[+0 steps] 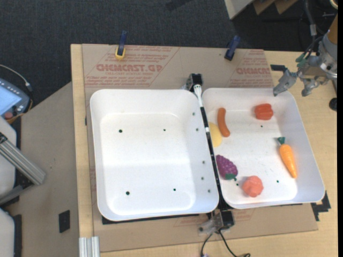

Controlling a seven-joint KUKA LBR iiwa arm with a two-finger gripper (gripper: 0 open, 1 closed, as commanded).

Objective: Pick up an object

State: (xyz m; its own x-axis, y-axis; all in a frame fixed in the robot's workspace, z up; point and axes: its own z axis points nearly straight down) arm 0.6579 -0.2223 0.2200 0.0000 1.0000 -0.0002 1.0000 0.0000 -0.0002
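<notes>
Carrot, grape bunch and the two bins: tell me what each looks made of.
The carrot looks like moulded plastic: even, smooth orange with a stiff green tip, probably toy food. The grape bunch seems the same, a single lumpy purple piece with a dull sheen. The left bin and right bin look like thin formed plastic, white and semi-matt, with rounded corners and rolled rims.

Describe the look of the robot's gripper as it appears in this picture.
The gripper is pale grey metal with a greenish tint: two slim, splayed fingers beneath a compact metallic wrist block. Thin dark cables run up behind it. No markings are legible at this size.
</notes>
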